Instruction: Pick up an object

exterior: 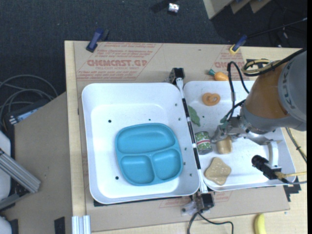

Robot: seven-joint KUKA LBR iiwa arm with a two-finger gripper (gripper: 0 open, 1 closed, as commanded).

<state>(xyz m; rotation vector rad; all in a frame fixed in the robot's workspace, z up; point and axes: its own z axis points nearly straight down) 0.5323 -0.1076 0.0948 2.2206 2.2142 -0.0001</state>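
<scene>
Nearest the camera: a tan lump in the right bin, just below the fingers. Whether the fingers are spread or closed cannot be told. A small tan block sits directly beneath them, a can just left. Risk: crowding; a descent may nudge the can or clip the block off-centre.
</scene>
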